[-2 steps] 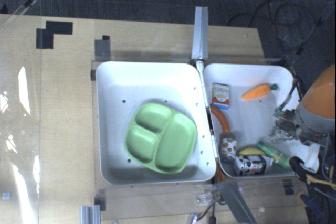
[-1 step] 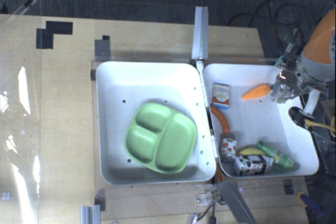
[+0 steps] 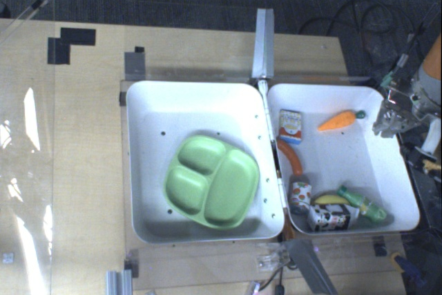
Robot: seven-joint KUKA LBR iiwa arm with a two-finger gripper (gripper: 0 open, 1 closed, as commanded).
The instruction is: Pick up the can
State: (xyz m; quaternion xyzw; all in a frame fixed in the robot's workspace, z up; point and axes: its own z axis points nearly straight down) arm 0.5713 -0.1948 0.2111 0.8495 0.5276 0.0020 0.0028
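Can [image 3: 300,193] beside sausage [image 3: 292,157]

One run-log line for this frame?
gripper: right bin's right edge, holding nothing seen | can: near left wall, untouched | left bin: green plate

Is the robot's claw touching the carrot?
Apart. The camera view shows bare white bin floor between the gripper at the right rim and the carrot.
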